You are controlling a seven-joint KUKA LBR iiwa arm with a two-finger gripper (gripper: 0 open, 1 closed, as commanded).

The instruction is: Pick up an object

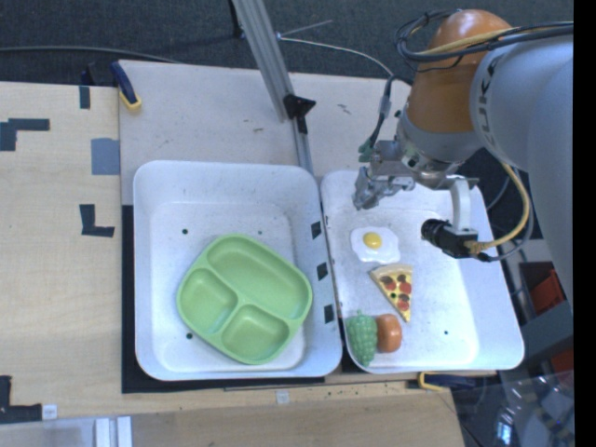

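Nothing picked yet — gripper [365, 196] hovers at the far end of the right bin [484, 338], nothing visibly held, can't tell its state; fried egg [374, 243] just near of it, pizza slice [395, 290] and vegetable [373, 334] nearer

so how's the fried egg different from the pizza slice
The fried egg is rounded, white with a yellow yolk; the pizza slice is a triangle, yellow-orange with red and dark toppings. The fried egg lies nearer the gripper, the pizza slice just below it. Both lie flat in the right bin.
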